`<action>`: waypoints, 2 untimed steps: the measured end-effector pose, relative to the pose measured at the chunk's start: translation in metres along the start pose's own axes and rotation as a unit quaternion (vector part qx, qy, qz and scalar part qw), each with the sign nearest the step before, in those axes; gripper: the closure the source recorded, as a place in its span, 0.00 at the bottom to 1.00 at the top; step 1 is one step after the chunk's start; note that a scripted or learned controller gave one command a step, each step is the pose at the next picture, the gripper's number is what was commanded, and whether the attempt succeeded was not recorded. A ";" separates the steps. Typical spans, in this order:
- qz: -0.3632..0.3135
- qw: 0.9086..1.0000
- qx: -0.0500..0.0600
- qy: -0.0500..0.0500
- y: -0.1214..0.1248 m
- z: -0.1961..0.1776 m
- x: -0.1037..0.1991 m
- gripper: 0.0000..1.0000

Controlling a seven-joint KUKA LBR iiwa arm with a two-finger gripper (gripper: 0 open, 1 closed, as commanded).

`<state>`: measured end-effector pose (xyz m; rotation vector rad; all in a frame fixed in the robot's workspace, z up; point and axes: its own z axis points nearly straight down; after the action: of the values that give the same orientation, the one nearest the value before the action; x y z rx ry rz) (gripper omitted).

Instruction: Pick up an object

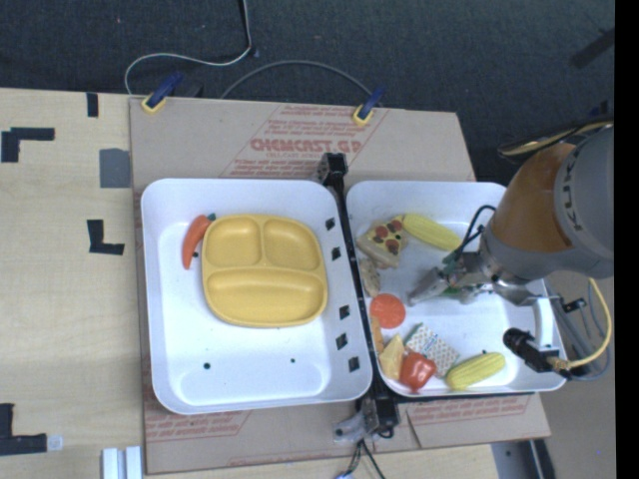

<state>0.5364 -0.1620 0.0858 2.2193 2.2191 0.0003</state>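
1. The grey arm with its orange band reaches in from the right over the right bin (491,190), its gripper (427,289) low above the bin's middle, fingers pointing left toward the divider.

2. The fingers look drawn close together with nothing visible between them; at this size I cannot tell for certain whether they are open or closed.

3. Nearest to the tips is the red tomato slice (387,310), lying flat just below and to the left of them, close but apart.

4. Up and to the left lies the pizza slice (385,241), with a corn cob (431,232) beside it, its long axis running from upper left to lower right.

5. Along the near wall sit a red pepper (416,370), a checkered piece (432,347) and a second corn cob (475,369), lying nearly left to right.

6. The left bin (165,297) holds a yellow divided plate (265,269) and a carrot (193,239), both well apart from the arm.

7. Judgement: no object is held yet, and the tomato slice is the likeliest target, a short move down and left.
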 end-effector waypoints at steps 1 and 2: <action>-0.003 1.000 0.000 0.000 0.075 0.000 0.017 0.00; -0.002 1.000 0.018 -0.007 0.118 0.002 0.049 0.00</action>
<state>0.6546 -0.1132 0.0845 2.2245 2.2348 -0.0541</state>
